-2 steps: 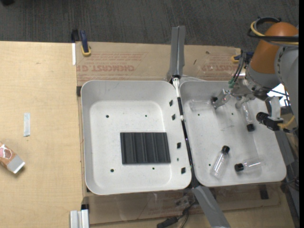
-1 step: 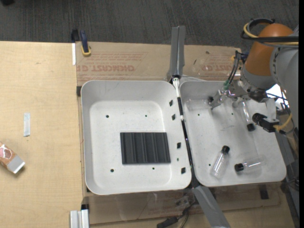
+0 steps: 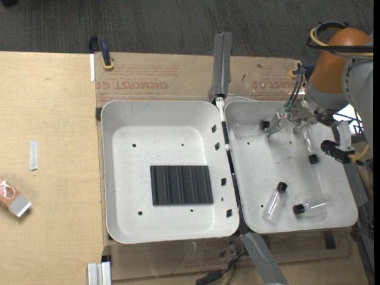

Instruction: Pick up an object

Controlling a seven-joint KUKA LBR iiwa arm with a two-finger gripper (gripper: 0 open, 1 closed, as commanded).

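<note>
Two clear vials with black caps lie nearest us in the right bin [image 3: 332, 215]: one vial [image 3: 274, 202] tilted, the other vial [image 3: 310, 207] on its side just beside it. We see a dark ribbed block [image 3: 181, 184] flat in the left bin [image 3: 119, 159]. Farther back, the claw [image 3: 292, 123] hangs over the right bin's far half; how wide it stands we cannot tell. Cardboard [image 3: 142, 82] covers the bench [image 3: 47, 111] beyond.

Red print runs across the cardboard sheet [image 3: 148, 79] lying under the far edge of the bins. It stands upside down in this view; the larger line seems to read "CHEMCYST", though the letters are faint. A second red print near the right corner is too blurred to read.
</note>
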